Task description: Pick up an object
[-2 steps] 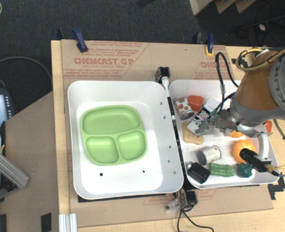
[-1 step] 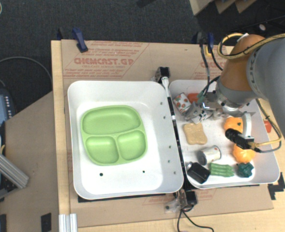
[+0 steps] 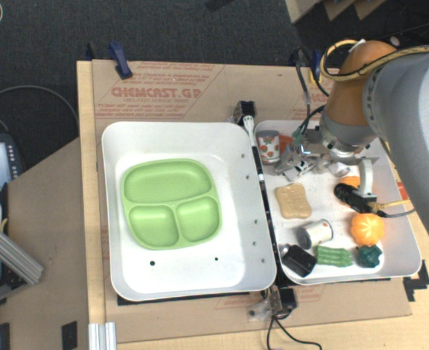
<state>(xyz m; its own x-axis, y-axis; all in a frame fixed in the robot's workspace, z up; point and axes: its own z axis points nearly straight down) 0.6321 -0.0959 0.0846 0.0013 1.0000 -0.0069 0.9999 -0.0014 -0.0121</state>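
Note:
My gripper (image 3: 298,162) is low in the back of the right bin (image 3: 403,265), with the arm reaching in from the right. It sits just right of a small red-and-white cup (image 3: 269,146) and just behind a slice of toast (image 3: 293,200). Nothing can be seen held in it. Nearer the front lie a white cylinder (image 3: 317,232), a black block (image 3: 298,259), a green knobbly piece (image 3: 334,256), an orange fruit (image 3: 367,228) and a small teal piece (image 3: 369,257).
The left bin (image 3: 119,144) holds a light green divided plate (image 3: 172,201). Both bins rest on a cardboard sheet (image 3: 156,86). A black clamp (image 3: 245,111) sits at the back where the bins meet.

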